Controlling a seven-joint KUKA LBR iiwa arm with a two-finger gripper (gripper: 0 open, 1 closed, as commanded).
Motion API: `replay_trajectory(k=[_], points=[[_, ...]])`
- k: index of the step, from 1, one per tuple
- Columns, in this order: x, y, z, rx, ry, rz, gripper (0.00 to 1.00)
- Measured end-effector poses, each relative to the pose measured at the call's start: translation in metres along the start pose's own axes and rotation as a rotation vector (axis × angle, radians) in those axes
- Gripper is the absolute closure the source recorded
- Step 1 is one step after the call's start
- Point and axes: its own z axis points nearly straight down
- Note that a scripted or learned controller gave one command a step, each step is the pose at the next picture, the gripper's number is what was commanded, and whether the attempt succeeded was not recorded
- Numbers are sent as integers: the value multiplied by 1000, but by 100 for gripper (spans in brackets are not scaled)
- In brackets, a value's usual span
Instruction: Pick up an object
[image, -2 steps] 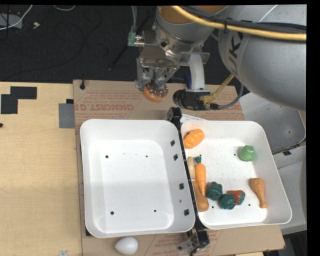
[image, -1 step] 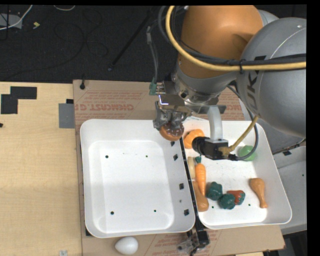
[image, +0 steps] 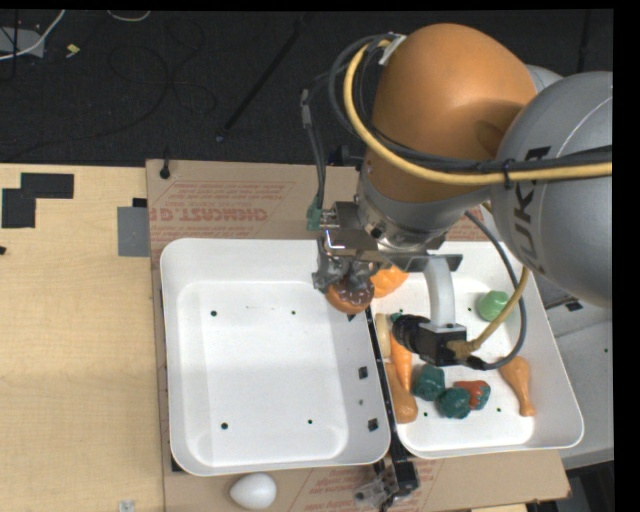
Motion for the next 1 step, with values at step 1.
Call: replay_trajectory(k=[1], points=[[-14,-25,-27,-6,2,0,100]])
